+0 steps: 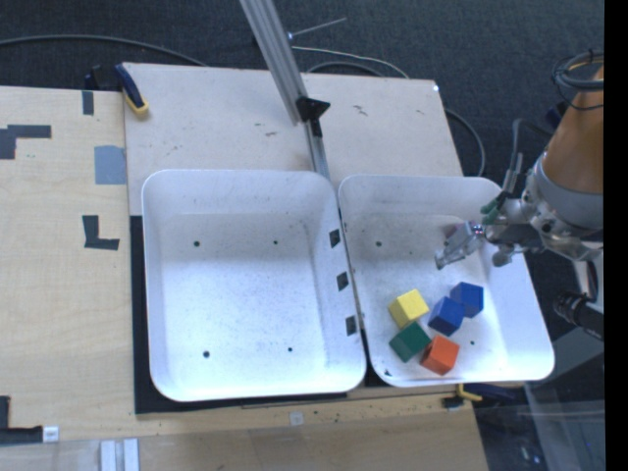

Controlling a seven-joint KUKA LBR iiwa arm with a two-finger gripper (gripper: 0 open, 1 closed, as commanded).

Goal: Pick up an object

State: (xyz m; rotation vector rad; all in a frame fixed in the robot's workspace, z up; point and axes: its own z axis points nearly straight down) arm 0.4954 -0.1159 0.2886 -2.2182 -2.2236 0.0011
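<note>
Pale wood tabletop (pixel 59 292) carries two white bins side by side. Over the right bin (pixel 412 199) the gripper (pixel 453 248) hangs with its fingers (pixel 446 255) pointing down-left; whether they are apart or together I cannot tell, and nothing shows between them. Below them, apart, lie a yellow block (pixel 408 307), two blue blocks (pixel 458 305), a green block (pixel 410 341) and an orange block (pixel 441 354), clustered. Left of this sits the left bin (pixel 157 263).

The grey arm with the orange band (pixel 579 155) is cut off by the right edge, its end effector (pixel 453 250) too small and blurred to read, while the slanted silver aluminium rail (pixel 275 42) leaves the top edge.
</note>
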